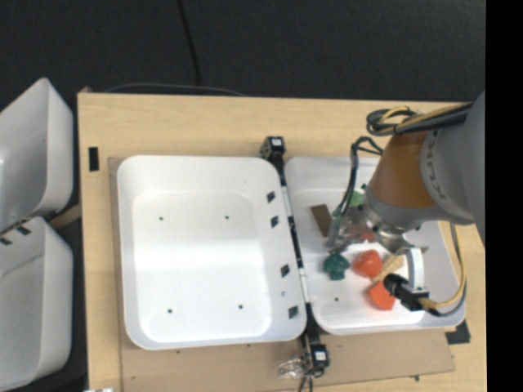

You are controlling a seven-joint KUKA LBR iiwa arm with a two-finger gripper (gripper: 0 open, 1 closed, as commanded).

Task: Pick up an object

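Note:
In the right bin [323, 317] lie a dark green lump [334, 265], two orange-red pieces [368, 262] [380, 296], a brown block [320, 217] and a pale tan piece [395, 263]. My gripper [341, 233] hangs low over the bin's middle, just above and slightly right of the green lump, under the orange-banded wrist [400, 178]. Nothing shows between its tips. The arm's bulk hides the bin's far right part.
The left bin [200, 251] sits beside the right one, parted by a ridge with black clips [286, 243]. A yellow and black cable [417, 300] trails along the right bin's near right side. White housings [24, 219] stand off the bench's left.

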